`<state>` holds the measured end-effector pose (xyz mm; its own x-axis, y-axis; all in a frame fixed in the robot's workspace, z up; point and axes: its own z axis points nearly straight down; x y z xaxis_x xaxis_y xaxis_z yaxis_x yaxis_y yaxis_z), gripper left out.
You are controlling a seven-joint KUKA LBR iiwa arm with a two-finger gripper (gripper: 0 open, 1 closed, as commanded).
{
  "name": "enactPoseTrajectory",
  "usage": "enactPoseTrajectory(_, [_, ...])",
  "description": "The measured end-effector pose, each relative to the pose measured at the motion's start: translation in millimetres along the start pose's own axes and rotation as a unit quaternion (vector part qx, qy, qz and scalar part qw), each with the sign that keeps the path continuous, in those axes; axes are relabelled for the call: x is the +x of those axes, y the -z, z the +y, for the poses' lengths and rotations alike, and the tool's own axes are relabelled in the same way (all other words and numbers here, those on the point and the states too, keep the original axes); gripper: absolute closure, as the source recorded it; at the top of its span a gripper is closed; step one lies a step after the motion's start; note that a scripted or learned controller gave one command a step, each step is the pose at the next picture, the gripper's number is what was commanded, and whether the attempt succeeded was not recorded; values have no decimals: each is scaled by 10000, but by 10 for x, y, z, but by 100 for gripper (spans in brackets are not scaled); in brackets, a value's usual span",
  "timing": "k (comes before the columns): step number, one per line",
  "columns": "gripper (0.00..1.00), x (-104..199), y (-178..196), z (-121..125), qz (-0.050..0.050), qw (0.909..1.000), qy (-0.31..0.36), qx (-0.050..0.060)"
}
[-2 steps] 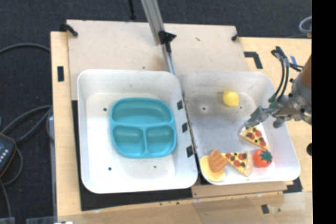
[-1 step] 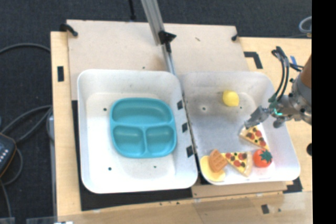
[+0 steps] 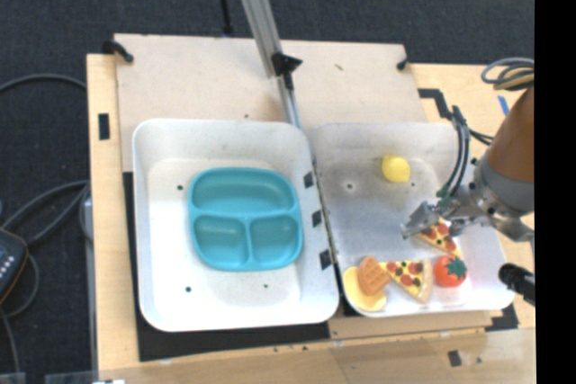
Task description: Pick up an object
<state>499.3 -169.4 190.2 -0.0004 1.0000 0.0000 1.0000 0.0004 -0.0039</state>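
My gripper (image 3: pixel 427 223) reaches in from the right and hangs low over the right bin (image 3: pixel 360 157). Its fingers sit right at a small pizza-slice toy (image 3: pixel 438 236), which peeks out just below them. I cannot tell whether the fingers are closed on it. A second pizza slice (image 3: pixel 407 275) lies near the bin's front edge, with a tan bread-like piece (image 3: pixel 372 277) to its left and a red strawberry (image 3: pixel 450 271) to its right. A yellow ball (image 3: pixel 394 168) rests farther back in the same bin.
The left bin (image 3: pixel 162 166) holds a teal divided tray (image 3: pixel 245 218). A slanted metal pole (image 3: pixel 256 4) rises from the bench behind the bins. The arm's orange and grey wrist (image 3: pixel 513 162) stands over the right bin's right edge.
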Motion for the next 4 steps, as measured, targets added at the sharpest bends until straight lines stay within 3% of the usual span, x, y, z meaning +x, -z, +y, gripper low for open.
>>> enactPoseTrajectory(2, [0, -40, -913, 19, -8, 10000, -5, -17])
enactPoseTrajectory(3, [100, -53, -783, 35, -9, 10000, -30, -47])
enactPoseTrajectory(4, [100, 1, -306, 7, -12, 10000, 12, -53])
